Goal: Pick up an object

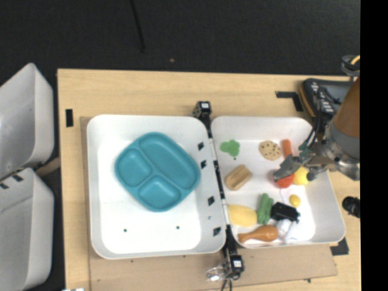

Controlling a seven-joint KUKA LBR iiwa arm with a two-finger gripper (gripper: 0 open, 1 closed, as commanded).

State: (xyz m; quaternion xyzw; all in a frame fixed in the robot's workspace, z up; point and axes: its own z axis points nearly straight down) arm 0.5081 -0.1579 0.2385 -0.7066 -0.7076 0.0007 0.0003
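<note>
Wooden bench (73, 162) on dark floor (182, 23); tool (290, 170), grip state unclear.

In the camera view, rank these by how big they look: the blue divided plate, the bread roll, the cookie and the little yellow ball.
1. Blue divided plate, by far the largest.
2. Bread roll.
3. Cookie, slightly smaller than the roll.
4. Yellow ball, the smallest.

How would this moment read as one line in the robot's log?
gripper: low in right bin | over red and yellow toys | blue tray: left bin
</note>
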